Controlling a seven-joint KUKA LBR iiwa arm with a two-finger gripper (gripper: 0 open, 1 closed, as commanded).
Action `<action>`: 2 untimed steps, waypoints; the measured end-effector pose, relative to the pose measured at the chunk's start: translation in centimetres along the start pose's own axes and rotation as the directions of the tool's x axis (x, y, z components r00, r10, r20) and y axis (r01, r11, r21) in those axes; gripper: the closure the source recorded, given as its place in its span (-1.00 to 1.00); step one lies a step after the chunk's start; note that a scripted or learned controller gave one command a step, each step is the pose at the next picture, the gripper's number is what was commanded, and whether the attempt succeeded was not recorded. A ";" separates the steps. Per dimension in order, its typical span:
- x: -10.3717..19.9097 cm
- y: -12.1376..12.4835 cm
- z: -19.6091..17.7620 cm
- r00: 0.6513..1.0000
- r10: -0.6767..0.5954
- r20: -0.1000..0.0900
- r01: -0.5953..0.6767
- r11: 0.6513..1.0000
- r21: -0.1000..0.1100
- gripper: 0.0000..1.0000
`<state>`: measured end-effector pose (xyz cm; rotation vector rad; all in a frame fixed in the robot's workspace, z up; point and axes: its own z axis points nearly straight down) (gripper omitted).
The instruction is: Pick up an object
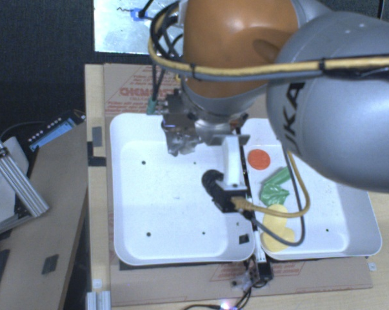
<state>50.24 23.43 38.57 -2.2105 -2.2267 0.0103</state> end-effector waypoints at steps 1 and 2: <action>-1.2 -1.8 -15.9 1.000 0.001 -0.012 -0.001 1.000 -0.025 1.00; -6.2 8.1 -14.9 1.000 0.012 -0.001 -0.012 1.000 -0.013 1.00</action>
